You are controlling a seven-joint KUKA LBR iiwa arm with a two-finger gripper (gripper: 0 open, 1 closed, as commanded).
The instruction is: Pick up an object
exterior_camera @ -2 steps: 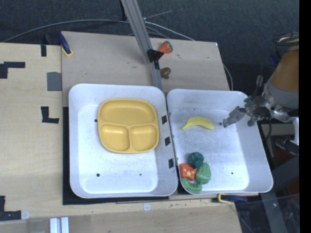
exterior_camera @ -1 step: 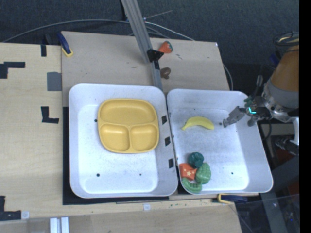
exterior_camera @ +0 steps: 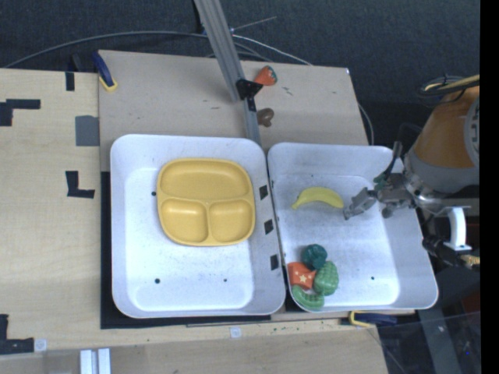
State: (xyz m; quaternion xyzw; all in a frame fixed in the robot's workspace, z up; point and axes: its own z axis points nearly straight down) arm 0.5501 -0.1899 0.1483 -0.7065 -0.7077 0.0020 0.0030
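Note:
A yellow banana (exterior_camera: 318, 199) lies in the upper left part of the right bin (exterior_camera: 374, 162). My gripper (exterior_camera: 355, 206) hangs just to the banana's right, low over the bin floor, reaching in from the right. Nothing shows between its fingers. Near the bin's front left corner sits a cluster of small toys: a dark green one (exterior_camera: 315, 255), an orange-red one (exterior_camera: 300, 274) and a light green one (exterior_camera: 326, 279).
A yellow divided plate (exterior_camera: 207, 201) rests in the left bin (exterior_camera: 132, 232). A grey metal pole (exterior_camera: 221, 37) slants over the bench behind the bins, with a clamp and an orange piece (exterior_camera: 267, 75) at its base.

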